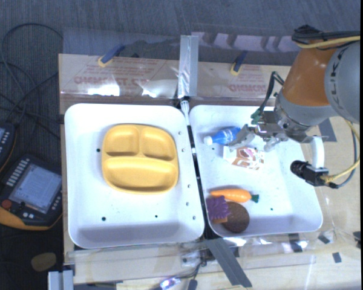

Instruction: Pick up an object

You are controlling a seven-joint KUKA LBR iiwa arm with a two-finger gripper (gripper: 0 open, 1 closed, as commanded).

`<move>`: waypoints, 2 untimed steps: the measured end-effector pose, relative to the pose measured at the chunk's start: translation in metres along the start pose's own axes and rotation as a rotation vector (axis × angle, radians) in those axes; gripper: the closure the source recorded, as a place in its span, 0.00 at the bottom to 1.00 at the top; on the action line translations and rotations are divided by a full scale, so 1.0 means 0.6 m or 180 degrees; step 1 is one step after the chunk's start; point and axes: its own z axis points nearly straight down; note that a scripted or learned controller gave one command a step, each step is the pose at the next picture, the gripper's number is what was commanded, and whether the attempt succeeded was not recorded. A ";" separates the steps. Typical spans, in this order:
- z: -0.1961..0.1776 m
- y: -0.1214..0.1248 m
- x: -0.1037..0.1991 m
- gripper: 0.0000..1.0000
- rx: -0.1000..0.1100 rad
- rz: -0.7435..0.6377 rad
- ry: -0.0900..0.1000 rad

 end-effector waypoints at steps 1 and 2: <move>0.168 0.097 -0.009 0.00 -0.0007 -0.0865 -0.0007; 0.182 0.012 -0.082 0.00 -0.0051 -0.0696 -0.0020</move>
